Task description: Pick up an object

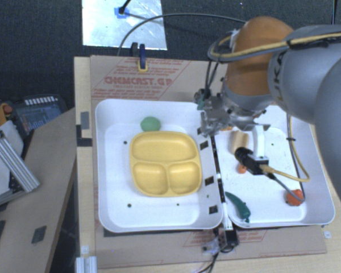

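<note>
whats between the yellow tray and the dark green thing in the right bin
Between tray and dark green thing, just the bins' adjoining rims with black clips; otherwise bare white floor, per the camera view.

bench point(83, 181) bears cardboard sheet point(159, 77); on it left bin point(102, 169) beside right bin point(325, 205).
</note>
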{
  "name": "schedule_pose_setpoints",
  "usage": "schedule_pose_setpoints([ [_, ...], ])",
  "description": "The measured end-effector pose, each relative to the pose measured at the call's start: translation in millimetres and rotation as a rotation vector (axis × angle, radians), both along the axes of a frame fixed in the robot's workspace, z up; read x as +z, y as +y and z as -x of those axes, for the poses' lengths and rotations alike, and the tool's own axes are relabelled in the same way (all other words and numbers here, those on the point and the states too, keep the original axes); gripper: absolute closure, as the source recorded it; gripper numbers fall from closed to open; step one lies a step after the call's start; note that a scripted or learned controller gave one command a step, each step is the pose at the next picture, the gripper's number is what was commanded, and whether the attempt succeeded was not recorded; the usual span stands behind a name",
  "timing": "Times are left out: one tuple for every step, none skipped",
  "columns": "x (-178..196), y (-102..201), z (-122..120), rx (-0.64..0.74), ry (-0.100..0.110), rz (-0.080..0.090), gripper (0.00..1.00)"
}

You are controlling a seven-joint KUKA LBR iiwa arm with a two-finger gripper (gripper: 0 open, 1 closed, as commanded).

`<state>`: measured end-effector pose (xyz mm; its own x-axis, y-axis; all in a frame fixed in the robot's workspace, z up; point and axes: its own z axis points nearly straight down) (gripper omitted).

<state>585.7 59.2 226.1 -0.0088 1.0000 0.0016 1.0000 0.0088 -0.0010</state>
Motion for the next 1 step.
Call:
schedule_pose_setpoints([
  [7.9, 46.5, 25.7, 0.001, 0.000, 0.000, 1.00],
])
